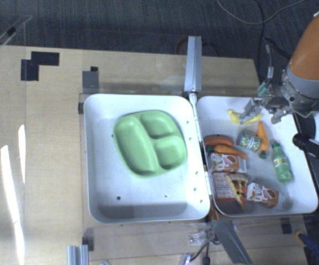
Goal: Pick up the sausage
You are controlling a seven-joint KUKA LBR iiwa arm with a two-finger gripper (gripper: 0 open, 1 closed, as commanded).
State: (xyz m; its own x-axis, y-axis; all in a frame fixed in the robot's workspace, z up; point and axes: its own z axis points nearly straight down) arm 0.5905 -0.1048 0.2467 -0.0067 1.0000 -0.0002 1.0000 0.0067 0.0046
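The sausage (216,141), a short reddish-brown link, lies at the left side of the right bin (309,195), just above an orange carrot (229,150). My gripper (263,114) hangs over the bin's upper middle, to the upper right of the sausage and well apart from it. Its fingers (251,114) stand open with nothing between them. A small yellow banana (235,116) lies just left of the fingers.
The right bin also holds a green packet (250,142), a second carrot (262,136), a green bottle (282,164) and several snack packs (224,163) at the front. A green divided plate (150,142) sits in the left bin (101,203).
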